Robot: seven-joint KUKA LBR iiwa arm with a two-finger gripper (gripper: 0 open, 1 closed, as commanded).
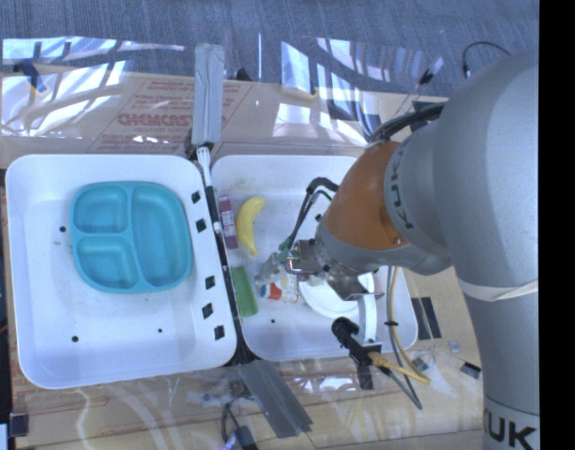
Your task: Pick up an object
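Arm: bulky grey casing, orange band, black and yellow cables (white "KUK" lettering at base).

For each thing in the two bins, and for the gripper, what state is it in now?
Blue divided tray: lying flat in the left bin, compartments bare.
Banana: lying in the right bin, near the divider.
Green object: lying along the divider, below the banana.
White plate: in the right bin, partly covered by the arm.
Gripper: low over the right bin, holding nothing visible.
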